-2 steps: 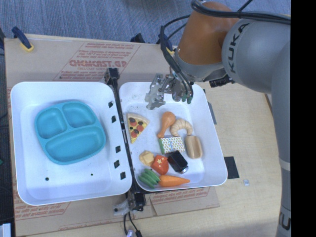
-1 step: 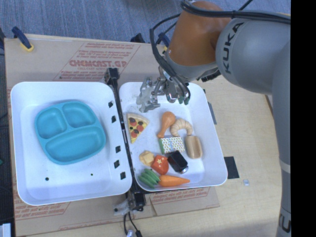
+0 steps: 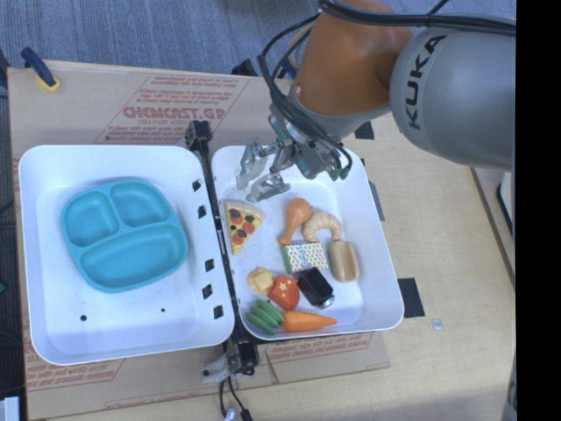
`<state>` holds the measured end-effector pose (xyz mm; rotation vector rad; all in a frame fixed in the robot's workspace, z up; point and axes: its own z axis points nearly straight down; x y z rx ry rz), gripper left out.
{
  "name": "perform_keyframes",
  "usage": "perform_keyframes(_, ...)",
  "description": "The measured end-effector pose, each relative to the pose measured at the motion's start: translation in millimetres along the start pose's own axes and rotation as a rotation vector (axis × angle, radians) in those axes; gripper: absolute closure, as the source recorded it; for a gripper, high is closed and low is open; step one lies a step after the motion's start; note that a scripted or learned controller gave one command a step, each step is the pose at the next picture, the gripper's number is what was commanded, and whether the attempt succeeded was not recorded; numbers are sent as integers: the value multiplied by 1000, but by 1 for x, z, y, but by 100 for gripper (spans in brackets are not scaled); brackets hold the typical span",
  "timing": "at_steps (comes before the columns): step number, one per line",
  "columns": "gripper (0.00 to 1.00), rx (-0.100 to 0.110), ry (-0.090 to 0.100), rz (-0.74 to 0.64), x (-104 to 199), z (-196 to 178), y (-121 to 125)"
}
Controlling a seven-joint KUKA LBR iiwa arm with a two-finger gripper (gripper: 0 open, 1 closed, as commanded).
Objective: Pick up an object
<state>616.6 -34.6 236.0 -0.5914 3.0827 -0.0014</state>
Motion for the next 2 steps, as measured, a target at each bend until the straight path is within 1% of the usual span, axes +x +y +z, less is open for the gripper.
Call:
perform_keyframes(1, 100, -2, 3, -418, 27, -5, -1)
perform_keyframes(2, 100, -3, 3, -763, 99, -26, 42)
